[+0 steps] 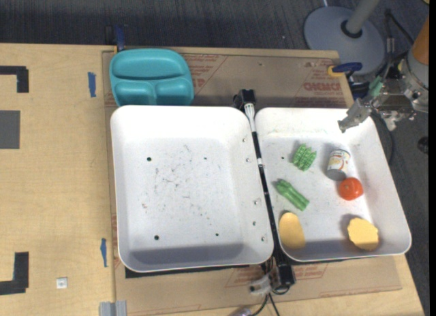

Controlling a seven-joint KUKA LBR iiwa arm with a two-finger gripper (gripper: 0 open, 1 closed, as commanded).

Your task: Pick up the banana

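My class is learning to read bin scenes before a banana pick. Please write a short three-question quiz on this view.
1. True or false: the red tomato lies in the right bin.
2. What stands behind the left bin? A) a teal compartment tray B) a can C) a green toy
3. How many yellow items lie in the right bin?
Key: 1 true; 2 A; 3 two.
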